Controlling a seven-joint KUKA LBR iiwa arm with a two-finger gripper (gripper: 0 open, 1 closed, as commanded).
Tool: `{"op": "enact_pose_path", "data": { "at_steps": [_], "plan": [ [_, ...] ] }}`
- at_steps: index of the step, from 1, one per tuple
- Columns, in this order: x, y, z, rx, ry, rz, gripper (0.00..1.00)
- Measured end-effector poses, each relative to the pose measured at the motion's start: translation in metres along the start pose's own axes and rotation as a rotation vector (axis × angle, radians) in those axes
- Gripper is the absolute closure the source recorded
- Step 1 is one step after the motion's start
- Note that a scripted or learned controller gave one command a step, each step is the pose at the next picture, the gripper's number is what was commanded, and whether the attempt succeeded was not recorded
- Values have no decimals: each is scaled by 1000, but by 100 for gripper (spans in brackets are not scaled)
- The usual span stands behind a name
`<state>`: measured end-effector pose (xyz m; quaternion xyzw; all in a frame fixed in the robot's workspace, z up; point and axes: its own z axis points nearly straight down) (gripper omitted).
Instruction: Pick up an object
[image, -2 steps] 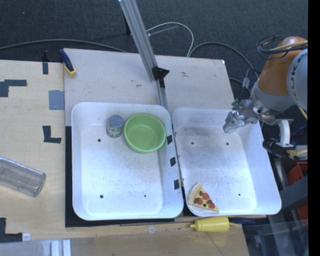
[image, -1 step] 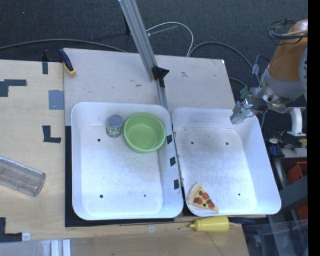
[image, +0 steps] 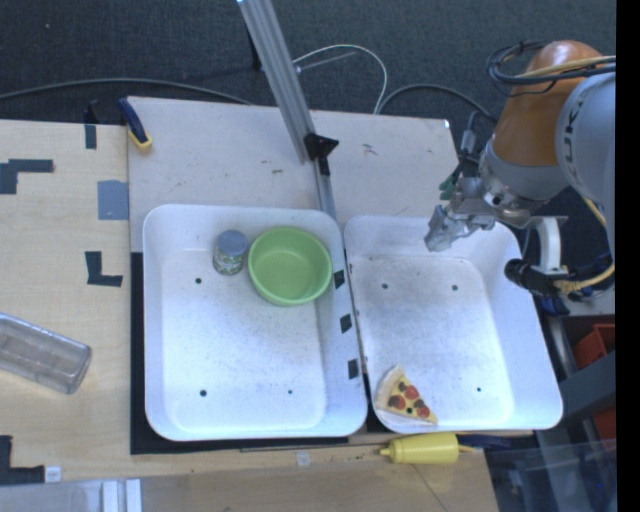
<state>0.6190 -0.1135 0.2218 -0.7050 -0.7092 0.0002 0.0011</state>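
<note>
Pizza slice (image: 404, 396) in right bin (image: 520, 340), green bowl (image: 290, 264) in left bin (image: 170, 330)

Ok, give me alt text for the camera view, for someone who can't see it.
A grey robot arm's gripper hangs over the right bin, which holds a toy pizza slice near its front left corner. The left bin holds a green bowl and a small can.

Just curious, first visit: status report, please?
Gripper over right bin's far edge, holding nothing. Pizza slice near corner, untouched. Nothing in the way.
</note>
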Motion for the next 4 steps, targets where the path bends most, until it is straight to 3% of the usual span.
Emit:
{"op": "enact_pose_path", "data": {
  "at_steps": [4],
  "plan": [
    [205, 0, 15, 0, 1, -2, 100]
  ]
}}
